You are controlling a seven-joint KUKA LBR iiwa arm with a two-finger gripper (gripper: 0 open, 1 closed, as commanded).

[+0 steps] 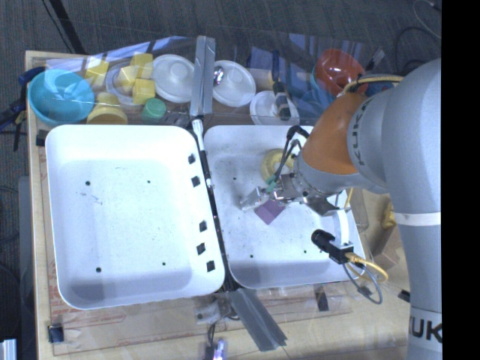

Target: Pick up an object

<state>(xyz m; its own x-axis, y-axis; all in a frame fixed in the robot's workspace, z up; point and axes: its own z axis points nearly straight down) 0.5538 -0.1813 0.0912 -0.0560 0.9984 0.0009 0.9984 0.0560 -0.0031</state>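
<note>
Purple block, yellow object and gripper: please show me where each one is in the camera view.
purple block (269,211): camera view, on its upper face.
yellow object (271,160): camera view, on its visible left part.
gripper (262,196): camera view, midway between its fingertips.

— Any writing you can read here?
— Just white letters on the grey arm, at its lower end near the bottom right corner: "UK", cut off by the picture's edge.
— Labels on the bins or the cups behind them?
— None that can be read.
</note>
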